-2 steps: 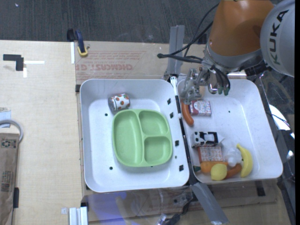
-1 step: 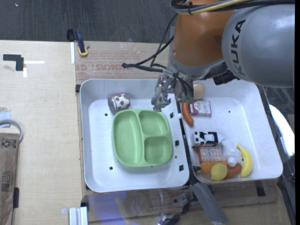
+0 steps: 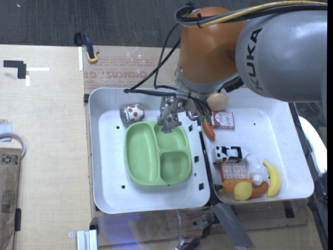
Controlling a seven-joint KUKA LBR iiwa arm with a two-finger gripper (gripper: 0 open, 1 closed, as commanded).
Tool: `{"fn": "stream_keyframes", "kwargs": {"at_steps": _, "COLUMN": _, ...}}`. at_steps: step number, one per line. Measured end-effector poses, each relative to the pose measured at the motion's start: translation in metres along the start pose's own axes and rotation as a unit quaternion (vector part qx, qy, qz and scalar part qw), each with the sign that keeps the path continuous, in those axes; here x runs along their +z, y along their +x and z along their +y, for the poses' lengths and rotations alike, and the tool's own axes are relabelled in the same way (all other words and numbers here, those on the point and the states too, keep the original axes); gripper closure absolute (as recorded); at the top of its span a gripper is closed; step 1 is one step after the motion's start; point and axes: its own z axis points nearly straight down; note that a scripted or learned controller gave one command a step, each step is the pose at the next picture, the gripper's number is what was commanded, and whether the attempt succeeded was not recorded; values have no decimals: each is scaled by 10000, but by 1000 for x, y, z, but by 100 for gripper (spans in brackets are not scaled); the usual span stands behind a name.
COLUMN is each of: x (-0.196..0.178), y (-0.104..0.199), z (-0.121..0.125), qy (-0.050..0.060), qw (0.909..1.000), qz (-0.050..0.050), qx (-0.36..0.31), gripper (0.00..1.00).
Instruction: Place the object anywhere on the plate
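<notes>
Big grey arm link with the orange band sits closest to the lens, coming in from the right and covering part of the far rim of both bins.

Below it the jaws hang over the far edge of the green plate, right at the divider ridge. Can't tell how they stand: metal parts blur together and I see no clear gap and nothing clearly between them. Not calling it a hold.

Plate is three-compartment and lies in the left bin. A small can with red spots lies on its side on the bin floor, just beside the plate's far-left corner, not on it.

Right bin holds the clutter: banana, yellow lemon-like fruit, a black-and-white cow-pattern item, a red carton, an orange carrot-like piece near the shared wall.

Which object is the target is unclear. Judgement: either the release step over the plate or a reach for the can. Next move: if something is gripped, let go above a compartment; if not, shift toward the can and regrasp.

Desk lies beyond, to the left.
</notes>
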Motion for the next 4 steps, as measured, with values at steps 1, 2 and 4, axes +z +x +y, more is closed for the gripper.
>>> {"fn": "stream_keyframes", "kwargs": {"at_steps": 1, "x": -17, "y": 26, "z": 31, "qy": -2, "qw": 9887, "qz": -3, "qx": -1499, "gripper": 100}}
{"fn": "stream_keyframes", "kwargs": {"at_steps": 2, "x": -3, "y": 25, "z": -13, "qy": -4, "qw": 9696, "qz": -1, "qx": -2446, "gripper": 100}}
{"fn": "stream_keyframes", "kwargs": {"at_steps": 4, "x": 24, "y": 107, "z": -34, "qy": -2, "qw": 9455, "qz": 5, "qx": -3257, "gripper": 100}}
